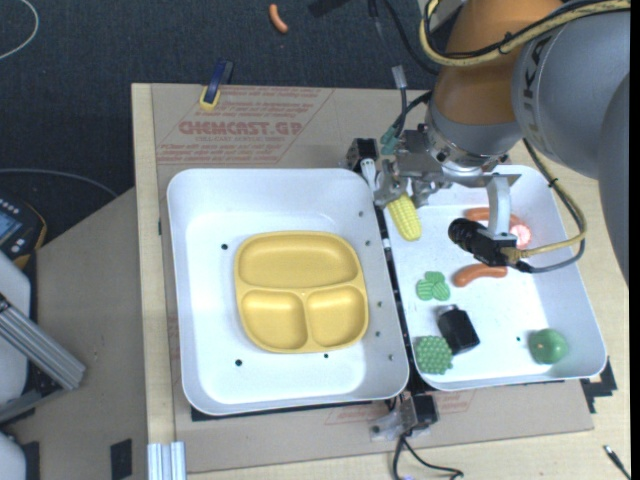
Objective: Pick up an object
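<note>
Overhead, one gripper (405, 196) hangs beside one corn cob (404, 217), finger state unclear; one yellow divided plate (300, 290) sits in the left bin (195, 218).

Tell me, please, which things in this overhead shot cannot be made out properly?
- Gripper, camera view: the arm's grey wrist covers it from above, so its state is unreadable.
- Yellow toy corn cob: its upper end runs under the gripper; held or merely touched cannot be told.
- Pink round object: half hidden behind the black cable.
- Right white plastic bin: its far rim lies under the arm.
</note>
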Robot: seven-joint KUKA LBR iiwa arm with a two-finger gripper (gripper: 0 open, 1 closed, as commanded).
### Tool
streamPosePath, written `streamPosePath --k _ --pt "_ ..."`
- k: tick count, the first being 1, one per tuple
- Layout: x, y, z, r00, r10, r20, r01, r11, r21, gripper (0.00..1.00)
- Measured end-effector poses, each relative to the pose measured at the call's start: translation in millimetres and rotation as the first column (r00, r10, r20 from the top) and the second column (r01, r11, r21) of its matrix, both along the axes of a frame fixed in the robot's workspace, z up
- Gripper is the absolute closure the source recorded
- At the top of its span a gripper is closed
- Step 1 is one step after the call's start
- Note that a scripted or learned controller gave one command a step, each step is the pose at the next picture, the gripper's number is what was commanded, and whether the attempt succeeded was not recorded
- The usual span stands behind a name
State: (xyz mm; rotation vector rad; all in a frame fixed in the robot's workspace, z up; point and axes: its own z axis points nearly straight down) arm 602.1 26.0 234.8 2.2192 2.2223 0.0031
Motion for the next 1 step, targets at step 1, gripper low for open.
streamPosePath --k 1 --pt "-2.7 1.4 -21.0 1.000 -0.001 -0.007 0.001 1.000 0.000 1.00"
